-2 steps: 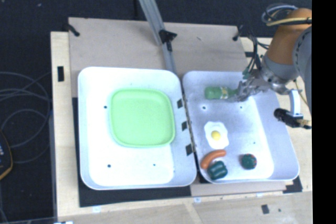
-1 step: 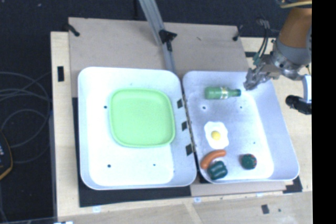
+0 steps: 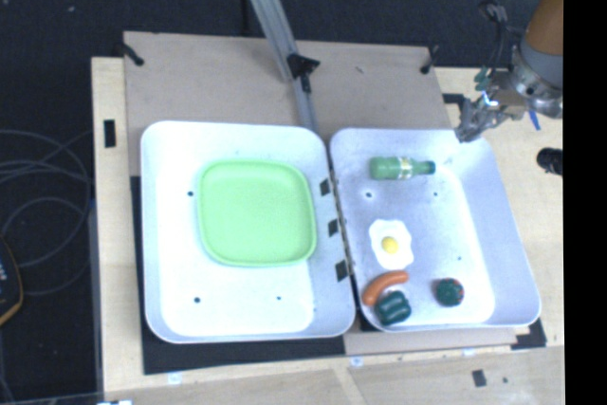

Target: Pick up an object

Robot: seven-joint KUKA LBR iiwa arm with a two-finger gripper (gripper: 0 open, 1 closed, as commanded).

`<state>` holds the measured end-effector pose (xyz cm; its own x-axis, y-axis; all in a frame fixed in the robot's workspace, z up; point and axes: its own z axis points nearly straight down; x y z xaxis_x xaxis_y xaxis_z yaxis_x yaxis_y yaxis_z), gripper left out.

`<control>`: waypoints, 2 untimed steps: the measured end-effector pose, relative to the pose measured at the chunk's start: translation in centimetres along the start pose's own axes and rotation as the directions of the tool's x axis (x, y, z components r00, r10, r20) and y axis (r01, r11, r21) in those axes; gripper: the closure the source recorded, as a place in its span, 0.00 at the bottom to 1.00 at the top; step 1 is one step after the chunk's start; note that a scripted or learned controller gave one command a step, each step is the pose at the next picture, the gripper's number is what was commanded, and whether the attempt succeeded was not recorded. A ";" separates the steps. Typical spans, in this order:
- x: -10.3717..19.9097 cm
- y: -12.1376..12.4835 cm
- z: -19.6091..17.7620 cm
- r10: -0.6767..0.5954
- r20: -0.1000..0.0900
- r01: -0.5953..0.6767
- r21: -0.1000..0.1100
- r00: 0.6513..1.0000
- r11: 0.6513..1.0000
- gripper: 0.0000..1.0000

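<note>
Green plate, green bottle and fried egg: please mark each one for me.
Green plate (image 3: 256, 211), camera view, centre of its flat face.
Green bottle (image 3: 394, 168), camera view, middle of its body.
Fried egg (image 3: 390, 244), camera view, on the yolk.

Right bin holds five small items. Green bottle lies on its side near the far wall, cap end pointing right. Fried egg, white with yellow yolk, lies flat mid-bin. Orange-red sausage lies just beyond the dark green pepper at the near left corner, touching or nearly so. Dark green round piece sits apart, near the front wall. Left bin holds a light green plate, flat.
</note>
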<state>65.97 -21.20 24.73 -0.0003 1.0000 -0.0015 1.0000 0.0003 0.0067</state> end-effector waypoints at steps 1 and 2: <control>-0.1 0.1 -3.6 0.000 -0.001 0.000 0.002 1.000 1.000 1.00; 4.6 -0.7 -3.4 -0.002 -0.002 0.002 0.006 1.000 1.000 1.00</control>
<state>65.21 -16.56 28.09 -0.0024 1.0000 0.0000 1.0000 0.0024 0.0011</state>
